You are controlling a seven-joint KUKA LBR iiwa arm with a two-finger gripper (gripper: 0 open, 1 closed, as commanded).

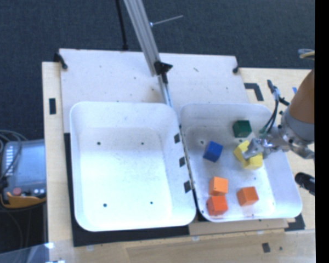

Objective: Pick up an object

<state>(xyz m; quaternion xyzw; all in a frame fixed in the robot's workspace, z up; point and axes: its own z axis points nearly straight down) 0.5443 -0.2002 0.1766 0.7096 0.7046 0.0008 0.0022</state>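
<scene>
**A:** Where has your arm gone in, and why there?

**B:** Your grey arm reaches in from the right, and its pincer (254,148) sits low in the right-hand shallow white plastic bin (285,201), right at the small yellow cube (248,154). That cube lies near the bin's right wall, with the dark green cube (242,128) just beyond it and the blue cube (213,151) to its left, so the sideways reach gets at it without crossing the others.

**A:** Does the pincer have it?

**B:** You can't settle that from here. The metal tips overlap the yellow cube and blur into it; I cannot tell whether they are spread or closed, or whether the cube is between them. It looks like a grasp attempt at contact, no more.

**A:** And the rest?

**B:** Three orange cubes sit towards the near edge: one (219,185) stands touching or just above another (217,204), the third (247,195) apart on the right. The left-hand white bin (88,147) on the desk (115,75) is where nothing competes for your attention.
</scene>
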